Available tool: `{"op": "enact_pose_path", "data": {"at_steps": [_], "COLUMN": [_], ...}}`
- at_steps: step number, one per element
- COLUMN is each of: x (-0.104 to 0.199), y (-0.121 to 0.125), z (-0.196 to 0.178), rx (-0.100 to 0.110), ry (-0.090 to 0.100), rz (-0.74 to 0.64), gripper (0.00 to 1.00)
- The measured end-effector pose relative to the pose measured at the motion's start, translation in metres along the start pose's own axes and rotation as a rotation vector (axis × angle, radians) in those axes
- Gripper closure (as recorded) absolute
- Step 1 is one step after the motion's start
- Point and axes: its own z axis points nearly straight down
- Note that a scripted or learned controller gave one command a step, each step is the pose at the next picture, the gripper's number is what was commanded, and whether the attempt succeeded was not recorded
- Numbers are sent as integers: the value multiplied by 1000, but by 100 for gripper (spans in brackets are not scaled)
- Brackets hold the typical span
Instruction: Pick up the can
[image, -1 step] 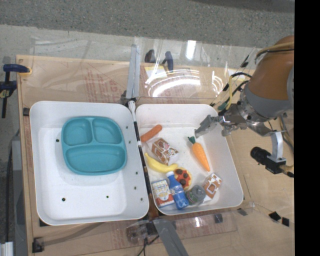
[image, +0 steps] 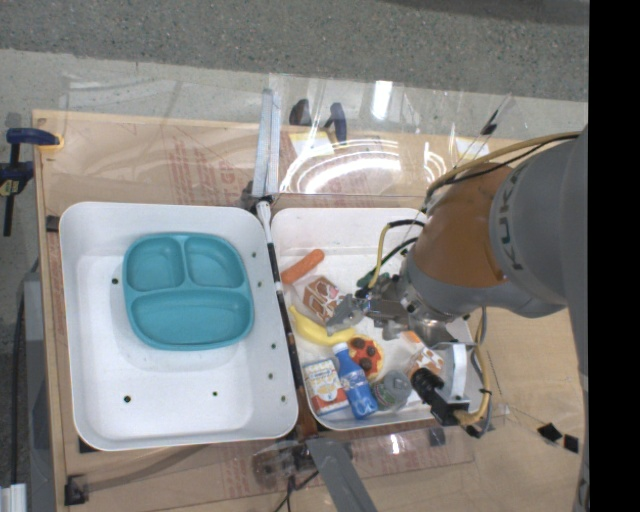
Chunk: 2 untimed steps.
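1. Hand (image: 372, 305) of the arm hangs low over the middle of the right bin (image: 345, 225), its metal parts pointing toward the camera view's left. Whether it is wide or narrow cannot be told here; nothing is seen held in it.
2. Just beside the hand, to the view's left, lies a brown-and-white carton (image: 320, 296), with a yellow banana (image: 316, 330) curving below it and an orange carrot (image: 302, 267) further up toward the divider.
3. Below the hand sit a small red-and-dark fruit piece (image: 366, 351), a blue bottle (image: 354, 381) and a white printed box (image: 324, 384).
4. Can (image: 392, 388) appears to be the grey, round-topped thing near the bin's bottom edge, touching or just beside the blue bottle; this is a judgement, as it is small and dim.
5. From the hand, the can lies toward the view's bottom and slightly right, near the arm's own black fitting (image: 432, 390). It seems to stand on end, so no long axis shows.
6. The next move likely calls for shifting down-view before descending; the crowding bottle could be caught instead.
7. Left bin (image: 90, 300) holds a teal divided plate (image: 187, 290), well apart from the work, on the tabletop (image: 150, 160).
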Motion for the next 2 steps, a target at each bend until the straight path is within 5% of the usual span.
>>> {"op": "enact_pose_path", "data": {"at_steps": [1,2], "x": [-64,-130], "y": [21,16], "z": [-18,50], "rx": [-3,-1], "ry": [0,0], "rz": [16,-36], "gripper": [0,0]}}
